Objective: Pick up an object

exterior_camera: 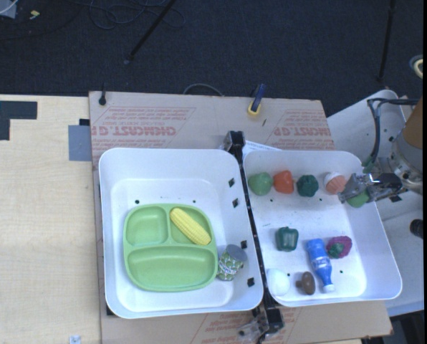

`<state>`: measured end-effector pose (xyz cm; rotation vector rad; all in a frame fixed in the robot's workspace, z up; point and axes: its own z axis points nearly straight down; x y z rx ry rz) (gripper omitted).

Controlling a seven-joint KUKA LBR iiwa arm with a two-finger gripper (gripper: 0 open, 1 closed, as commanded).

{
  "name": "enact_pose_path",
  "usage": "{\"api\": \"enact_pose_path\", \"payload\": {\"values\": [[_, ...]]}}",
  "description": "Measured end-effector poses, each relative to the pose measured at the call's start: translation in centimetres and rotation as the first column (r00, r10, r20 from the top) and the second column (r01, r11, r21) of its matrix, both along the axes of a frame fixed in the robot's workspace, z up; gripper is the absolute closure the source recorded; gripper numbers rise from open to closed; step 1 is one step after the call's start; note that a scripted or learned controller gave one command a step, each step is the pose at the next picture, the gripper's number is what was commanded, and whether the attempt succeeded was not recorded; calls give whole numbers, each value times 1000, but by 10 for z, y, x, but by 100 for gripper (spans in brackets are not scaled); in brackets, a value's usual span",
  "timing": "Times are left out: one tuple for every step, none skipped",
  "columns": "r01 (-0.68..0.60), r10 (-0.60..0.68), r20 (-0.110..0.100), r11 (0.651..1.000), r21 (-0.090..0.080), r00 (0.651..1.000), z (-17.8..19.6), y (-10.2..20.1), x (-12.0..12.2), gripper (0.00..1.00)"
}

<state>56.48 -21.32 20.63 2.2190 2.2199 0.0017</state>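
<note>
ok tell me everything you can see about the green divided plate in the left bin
The green divided plate is a light green tray with rounded corners, plastic by its look, lying flat on the floor of the left bin. It has two small upper compartments and one wide lower one. A yellow corn cob lies tilted in the upper right compartment.

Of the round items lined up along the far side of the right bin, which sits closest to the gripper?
The pale peach-and-white round item, at the row's right end, just left of the gripper. The light green, orange-red and dark green ones lie farther left.
</note>
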Motion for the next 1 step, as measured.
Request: {"api": "enact_pose_path", "payload": {"values": [[-1,1,-2,1000,1,1000,23,-1,0,100]]}}
